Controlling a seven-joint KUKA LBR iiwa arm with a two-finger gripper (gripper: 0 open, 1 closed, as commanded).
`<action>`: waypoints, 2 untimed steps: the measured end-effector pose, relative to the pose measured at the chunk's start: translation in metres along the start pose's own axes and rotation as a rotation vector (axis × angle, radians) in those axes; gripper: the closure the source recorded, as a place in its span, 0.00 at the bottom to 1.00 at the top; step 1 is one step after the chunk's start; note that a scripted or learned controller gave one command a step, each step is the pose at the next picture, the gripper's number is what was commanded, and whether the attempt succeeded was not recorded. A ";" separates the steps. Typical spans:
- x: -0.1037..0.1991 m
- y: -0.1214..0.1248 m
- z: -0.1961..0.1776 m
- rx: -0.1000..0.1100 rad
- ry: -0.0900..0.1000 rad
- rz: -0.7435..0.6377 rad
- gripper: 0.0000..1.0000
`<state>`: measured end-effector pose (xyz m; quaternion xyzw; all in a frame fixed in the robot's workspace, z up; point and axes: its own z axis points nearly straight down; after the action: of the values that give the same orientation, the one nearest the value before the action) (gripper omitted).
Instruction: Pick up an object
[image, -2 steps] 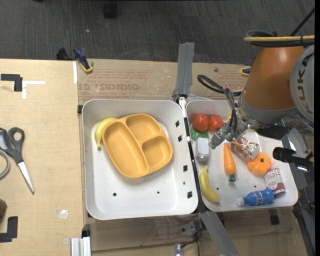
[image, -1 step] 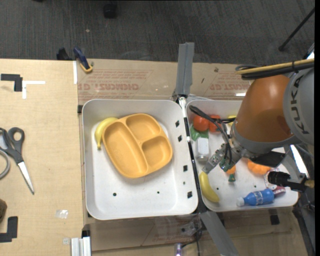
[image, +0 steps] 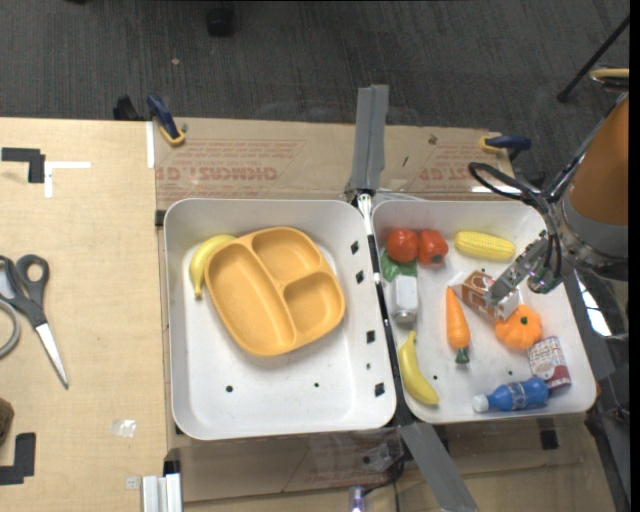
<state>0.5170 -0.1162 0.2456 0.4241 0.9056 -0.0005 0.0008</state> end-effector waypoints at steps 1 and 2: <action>0.034 0.054 -0.008 0.000 0.001 0.000 1.00; 0.106 0.046 0.003 0.003 0.003 0.135 1.00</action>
<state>0.4845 -0.0049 0.2427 0.4842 0.8750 -0.0011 -0.0009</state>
